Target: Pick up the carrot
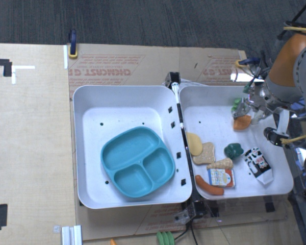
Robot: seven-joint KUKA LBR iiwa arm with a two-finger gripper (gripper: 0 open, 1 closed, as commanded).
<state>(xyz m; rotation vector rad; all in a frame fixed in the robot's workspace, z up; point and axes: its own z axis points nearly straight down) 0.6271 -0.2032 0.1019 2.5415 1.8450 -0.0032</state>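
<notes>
Two white bins sit side by side on the bench. We see the gripper (246, 112) over the upper right part of the right bin (214, 103), its fingers closed on the carrot (241, 122), an orange piece with green leaves lying against the fingers. We find the carrot apart from the other items in that bin: a green piece (233, 150), a black-and-white carton (258, 163), bread slices (205, 154) and a sausage (209, 186). We note a blue divided tray (137, 161) in the left bin (92, 106).
</notes>
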